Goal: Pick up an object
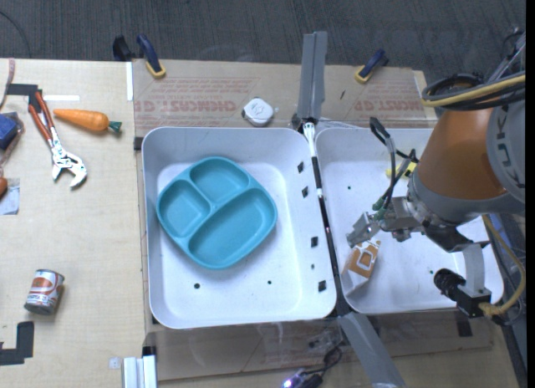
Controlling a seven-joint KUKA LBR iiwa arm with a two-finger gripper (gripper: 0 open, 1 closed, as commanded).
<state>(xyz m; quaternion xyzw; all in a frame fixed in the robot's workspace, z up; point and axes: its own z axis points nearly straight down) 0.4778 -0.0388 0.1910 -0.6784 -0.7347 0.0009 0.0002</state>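
Lying along the desk (75,236) at far left are a carrot (82,119), pliers (52,144) and a small can (43,290); a blue object at the edge is cut off. A blue divided plate (217,211) sits in the left bin (159,294). In the right bin (401,290), a small orange-and-white packet (364,259) lies near the left wall, long axis tilted toward upper right. Just above it hangs the gripper (366,229); whether it grips is unclear. Dark carpet lies beyond.
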